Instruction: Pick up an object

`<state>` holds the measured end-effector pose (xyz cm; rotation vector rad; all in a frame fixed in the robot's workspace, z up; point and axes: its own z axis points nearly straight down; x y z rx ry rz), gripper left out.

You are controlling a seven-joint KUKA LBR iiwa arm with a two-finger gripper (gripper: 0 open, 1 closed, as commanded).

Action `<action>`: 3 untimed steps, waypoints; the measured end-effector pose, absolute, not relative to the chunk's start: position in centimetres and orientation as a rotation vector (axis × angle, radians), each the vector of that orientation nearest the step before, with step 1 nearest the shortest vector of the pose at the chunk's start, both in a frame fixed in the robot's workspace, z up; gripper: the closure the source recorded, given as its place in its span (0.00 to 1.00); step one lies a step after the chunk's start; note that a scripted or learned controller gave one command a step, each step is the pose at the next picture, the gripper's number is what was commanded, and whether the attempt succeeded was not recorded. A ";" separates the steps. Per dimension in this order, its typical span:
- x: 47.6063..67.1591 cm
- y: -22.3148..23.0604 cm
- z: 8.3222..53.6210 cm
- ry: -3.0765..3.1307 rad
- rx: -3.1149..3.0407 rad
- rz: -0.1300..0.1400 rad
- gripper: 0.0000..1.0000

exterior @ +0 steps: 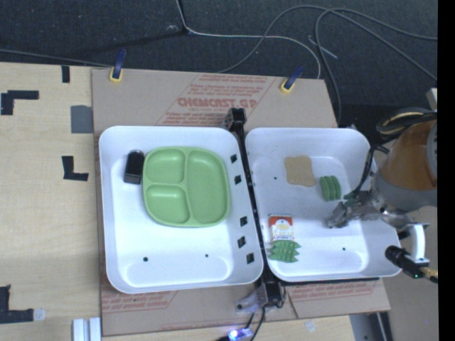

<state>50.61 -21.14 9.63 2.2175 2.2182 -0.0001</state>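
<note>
The right bin (313,137) holds a tan flat piece (299,170), a green ribbed object (330,187) and a small packet with a red-and-white label and green peas (281,238). My gripper (340,217) reaches in from the right, low over the bin floor just below the green ribbed object. Nothing shows between its fingers. The left bin (114,212) holds a green divided plate (188,186) and a small black block (134,166).
The two bins stand side by side on a cardboard sheet (213,94), joined by a black clip strip (242,190). Cables run across the dark floor behind. The arm's grey and orange body (411,169) hangs over the right bin's right rim.
</note>
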 end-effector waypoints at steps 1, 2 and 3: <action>50.8 -22.0 14.3 2.220 2.220 0.001 1.00; 51.7 -21.4 20.0 2.221 2.215 0.003 1.00; 51.8 -21.3 22.2 2.222 2.218 0.001 1.00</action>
